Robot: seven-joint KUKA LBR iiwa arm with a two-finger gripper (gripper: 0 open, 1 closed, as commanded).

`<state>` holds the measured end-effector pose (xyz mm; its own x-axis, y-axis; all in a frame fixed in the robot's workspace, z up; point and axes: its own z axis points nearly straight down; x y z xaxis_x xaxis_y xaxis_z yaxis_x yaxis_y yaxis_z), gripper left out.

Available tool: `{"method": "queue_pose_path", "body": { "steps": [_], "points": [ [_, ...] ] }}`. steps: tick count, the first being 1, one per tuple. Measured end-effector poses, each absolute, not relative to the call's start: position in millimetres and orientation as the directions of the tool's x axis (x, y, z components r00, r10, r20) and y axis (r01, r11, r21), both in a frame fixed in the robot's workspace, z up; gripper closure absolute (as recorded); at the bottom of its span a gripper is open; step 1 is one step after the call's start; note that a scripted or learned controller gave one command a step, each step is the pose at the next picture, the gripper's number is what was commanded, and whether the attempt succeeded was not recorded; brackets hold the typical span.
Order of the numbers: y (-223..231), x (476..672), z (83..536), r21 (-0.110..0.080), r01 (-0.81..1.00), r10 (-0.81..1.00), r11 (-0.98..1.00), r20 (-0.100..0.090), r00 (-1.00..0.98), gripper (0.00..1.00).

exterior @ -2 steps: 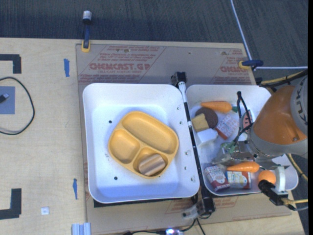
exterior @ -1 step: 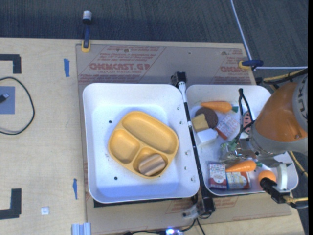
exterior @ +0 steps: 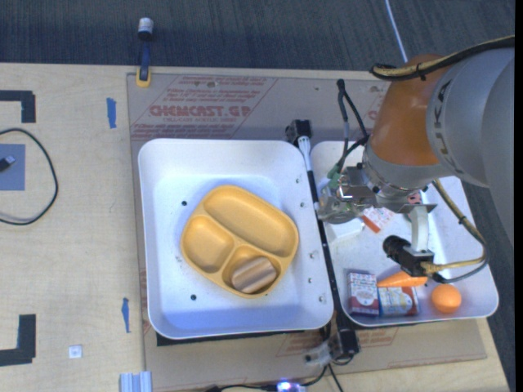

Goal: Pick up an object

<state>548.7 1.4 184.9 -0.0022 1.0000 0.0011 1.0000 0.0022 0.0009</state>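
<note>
Where the two white bins meet, the pincer (exterior: 337, 202) hangs over the left side of the right bin (exterior: 487, 305), close to the shared rim. Whether it is spread or pressed together cannot be told, because the wrist above covers most of it.

Just to the pincer's right and a touch lower in the view lies a small red-and-white packet (exterior: 377, 220). It is close by, but it is unclear whether the two touch. Further right of the pincer, past that packet, lies a white stick (exterior: 420, 232).

Well below the pincer, along the bottom wall of the same bin, a dark red carton (exterior: 364, 292) and a paler carton (exterior: 397, 302) sit side by side. An orange carrot-shaped piece (exterior: 402, 281) lies at the top edge of the paler one. An orange ball (exterior: 446, 299) lies just right of the cartons, the thing furthest from the pincer in this bin.

To the pincer's left, the left bin (exterior: 159, 170) holds a yellow divided plate (exterior: 245, 211), near the pincer but apart from it. The plate's small lower compartment holds a brown bun (exterior: 255, 274).

Both bins rest on a wooden bench (exterior: 65, 260).
</note>
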Motion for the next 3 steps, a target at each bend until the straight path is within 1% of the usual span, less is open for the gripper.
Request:
{"method": "queue_pose_path", "body": {
  "steps": [1, 2, 3],
  "points": [
    [0.9, 549.2, 194.9, 0.003, 1.000, 1.000, 0.003, -0.001, -0.003, 1.00],
    [0.9, 549.1, 194.8, 0.002, 1.000, 1.000, 0.002, -0.001, -0.002, 0.00],
    [-78.5, 561.4, 184.9, 0.003, 1.000, 1.000, -0.001, -0.003, 0.001, 0.00]
  ]
}}
